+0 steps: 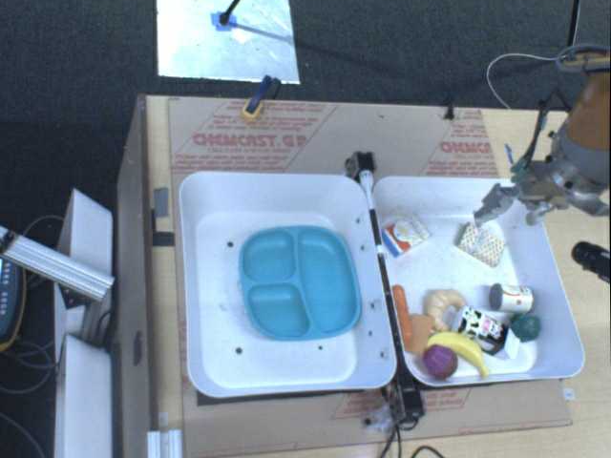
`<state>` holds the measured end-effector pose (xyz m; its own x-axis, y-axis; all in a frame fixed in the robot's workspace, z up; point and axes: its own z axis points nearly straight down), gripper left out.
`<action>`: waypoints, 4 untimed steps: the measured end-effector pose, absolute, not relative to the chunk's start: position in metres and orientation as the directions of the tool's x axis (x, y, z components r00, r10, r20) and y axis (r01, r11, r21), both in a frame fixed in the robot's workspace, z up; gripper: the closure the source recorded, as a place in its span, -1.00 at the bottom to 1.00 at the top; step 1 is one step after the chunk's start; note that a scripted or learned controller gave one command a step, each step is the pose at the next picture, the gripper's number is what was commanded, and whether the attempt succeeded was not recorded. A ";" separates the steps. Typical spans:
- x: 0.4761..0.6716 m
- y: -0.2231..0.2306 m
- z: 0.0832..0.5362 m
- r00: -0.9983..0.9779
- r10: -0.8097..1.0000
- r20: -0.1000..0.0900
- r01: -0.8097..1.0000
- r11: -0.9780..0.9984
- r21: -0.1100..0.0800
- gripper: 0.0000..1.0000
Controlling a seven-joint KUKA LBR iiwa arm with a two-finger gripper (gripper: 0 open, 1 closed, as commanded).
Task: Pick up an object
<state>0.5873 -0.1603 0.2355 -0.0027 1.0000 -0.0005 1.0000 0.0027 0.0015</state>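
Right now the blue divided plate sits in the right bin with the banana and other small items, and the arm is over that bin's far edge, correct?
Not quite. In the camera view the blue divided plate lies alone in the left bin. The banana and other small items are in the right bin, as you said.

The arm (584,141) is grey metal with an orange band (592,113) above the wrist. A thin pale cable (520,60) loops beside it. Its gripper (516,203) looks grey and angular, though blur hides finer detail.
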 end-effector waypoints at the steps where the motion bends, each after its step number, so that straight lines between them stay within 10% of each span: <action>1: 0.528 -0.118 0.149 -0.002 1.000 0.001 1.000 0.002 -0.001 -1.00; 2: 0.629 -0.161 0.090 -0.005 1.000 -0.004 1.000 0.005 0.015 -1.00; 3: 0.648 -0.191 0.143 -0.002 1.000 -0.002 1.000 0.002 0.006 -1.00; 4: 0.627 -0.207 0.090 -0.004 1.000 -0.006 1.000 0.004 0.017 -1.00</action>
